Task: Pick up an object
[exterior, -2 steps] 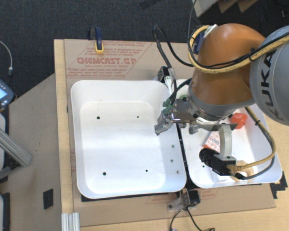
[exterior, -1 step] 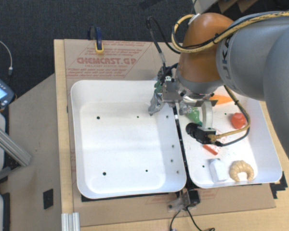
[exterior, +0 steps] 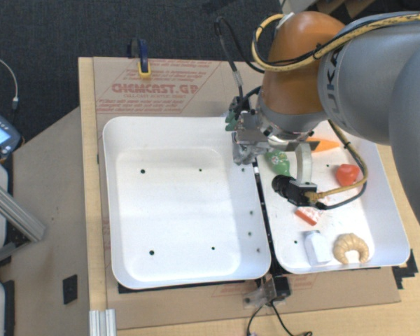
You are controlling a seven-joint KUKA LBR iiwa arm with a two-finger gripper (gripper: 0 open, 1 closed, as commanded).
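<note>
The gripper hangs at the right bin's 10 o'clock corner, just beside a green item. Whether it is open or closed cannot be told. A croissant lies at 5 o'clock and a red tomato at 1.

Both bins are plain white. The left bin has four small black dots on its floor. In the right bin, a green lump sits at 10 o'clock, an orange piece at 12 o'clock and a red, rounded thing at 2 o'clock. A small red-and-white scrap is at 8 o'clock, a pale whitish block at 6 o'clock and a tan, golden-brown croissant at 5 o'clock. The arm is grey with a glossy orange band. The cardboard sheet under the bins is brown with red lettering. At its 12 o'clock edge is a blue-and-yellow clamp. The floor is dark charcoal with a fine speckle.
</note>
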